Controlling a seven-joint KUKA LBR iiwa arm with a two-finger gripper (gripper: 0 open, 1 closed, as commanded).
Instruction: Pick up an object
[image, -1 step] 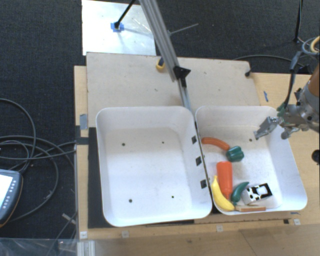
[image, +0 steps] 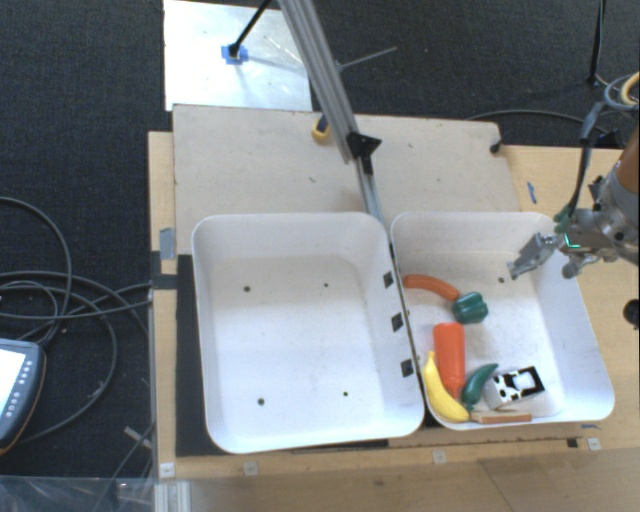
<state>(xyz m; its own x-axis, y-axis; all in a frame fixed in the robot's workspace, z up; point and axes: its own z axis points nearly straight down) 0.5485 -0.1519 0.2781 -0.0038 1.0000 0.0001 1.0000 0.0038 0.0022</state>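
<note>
Two white bins sit side by side on the bench: the left bin (image: 290, 330) and the right bin (image: 560, 330). The claw (image: 548, 256) hangs over the upper right part of the right bin, near its right wall, reaching in from the right; its two fingers look parted, one pointing left toward the bin's middle, and nothing is between them.

All the loose things lie in the right bin, below and to the left of the claw. Counted: one curved orange sausage (image: 430, 286), nearest the claw's level; one dark green pepper (image: 470, 308) touching the sausage's right end; one orange carrot (image: 450, 357) standing lengthwise below that; one yellow banana (image: 440, 392) along the bin's left wall, just beside the carrot; one green pod (image: 478, 382) to the right of the carrot; one black-and-white block (image: 516, 385) in the near right corner — well below the claw. Its pattern cannot be read as writing. A thin brown stick (image: 500, 419) lies along the near rim.

No brand or label is legible on anything.
</note>
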